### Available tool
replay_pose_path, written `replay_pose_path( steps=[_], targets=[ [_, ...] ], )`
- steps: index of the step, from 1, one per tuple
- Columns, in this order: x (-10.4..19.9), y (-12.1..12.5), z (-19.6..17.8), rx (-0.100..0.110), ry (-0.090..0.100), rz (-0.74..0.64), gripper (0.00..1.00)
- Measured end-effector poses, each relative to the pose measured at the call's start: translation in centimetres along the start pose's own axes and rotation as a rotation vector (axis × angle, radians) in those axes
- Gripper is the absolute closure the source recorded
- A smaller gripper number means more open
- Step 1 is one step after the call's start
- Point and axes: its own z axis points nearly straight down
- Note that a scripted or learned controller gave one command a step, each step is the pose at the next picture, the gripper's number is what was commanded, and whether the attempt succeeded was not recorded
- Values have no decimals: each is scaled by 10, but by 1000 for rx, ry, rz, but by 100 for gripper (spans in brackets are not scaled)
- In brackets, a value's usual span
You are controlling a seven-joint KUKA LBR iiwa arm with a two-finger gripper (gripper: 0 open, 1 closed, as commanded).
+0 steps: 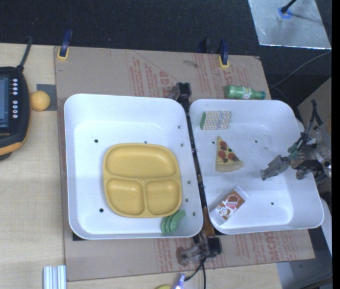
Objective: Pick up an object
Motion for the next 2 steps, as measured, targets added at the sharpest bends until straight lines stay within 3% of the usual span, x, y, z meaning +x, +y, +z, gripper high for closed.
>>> replay_pose_path(
  steps=[1, 2],
  targets=[
    [50, 21, 81, 2, 0, -3, 0],
    [63, 74, 124, 1, -1, -2, 0]
  ],
)
